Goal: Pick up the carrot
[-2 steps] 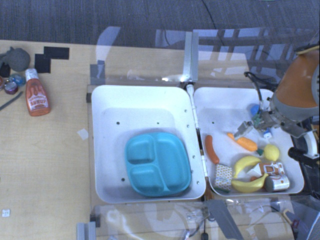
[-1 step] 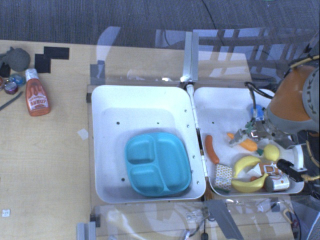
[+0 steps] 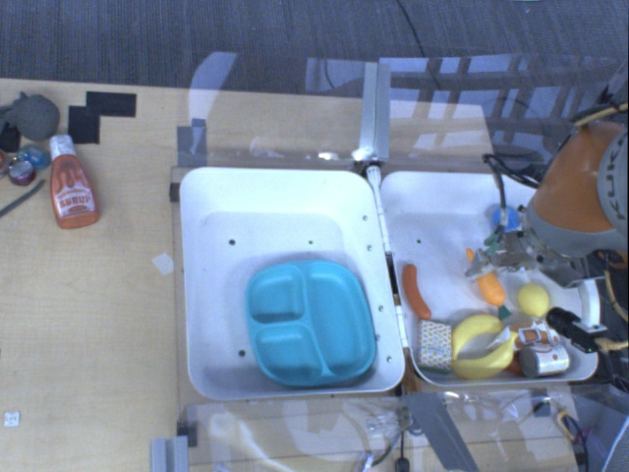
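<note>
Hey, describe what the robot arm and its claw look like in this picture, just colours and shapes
The arm comes in from the right as a rounded grey body with a broad orange band above the wrist. A black cable loops beside it. The claw is a small metallic grey assembly with blue bits near the top, over the right bin.

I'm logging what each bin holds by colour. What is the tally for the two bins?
Blue: 1, plate
Yellow: 2, banana, lemon
Orange: 1, carrot
Red-orange: 1, sausage
Mixed colours: 2, can, packet
Total: 7
</note>
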Controlling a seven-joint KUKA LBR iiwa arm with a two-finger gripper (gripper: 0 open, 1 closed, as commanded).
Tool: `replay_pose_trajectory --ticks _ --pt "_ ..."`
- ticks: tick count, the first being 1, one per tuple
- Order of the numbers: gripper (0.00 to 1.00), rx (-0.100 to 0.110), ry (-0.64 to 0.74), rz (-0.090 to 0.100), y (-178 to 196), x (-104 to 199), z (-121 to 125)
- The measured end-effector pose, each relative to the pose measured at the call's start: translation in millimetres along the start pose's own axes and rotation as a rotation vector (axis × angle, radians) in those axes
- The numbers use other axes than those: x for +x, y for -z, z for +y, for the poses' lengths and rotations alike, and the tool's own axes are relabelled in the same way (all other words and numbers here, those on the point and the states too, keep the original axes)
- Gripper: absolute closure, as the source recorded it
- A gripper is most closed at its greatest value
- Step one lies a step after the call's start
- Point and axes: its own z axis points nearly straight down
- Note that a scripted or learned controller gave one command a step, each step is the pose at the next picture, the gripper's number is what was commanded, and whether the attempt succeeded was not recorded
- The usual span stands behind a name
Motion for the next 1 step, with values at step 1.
replay_pose_trajectory --ticks 1 --pt "1.0 0.011 -0.064 0.0 130.6 30.1 54.5"
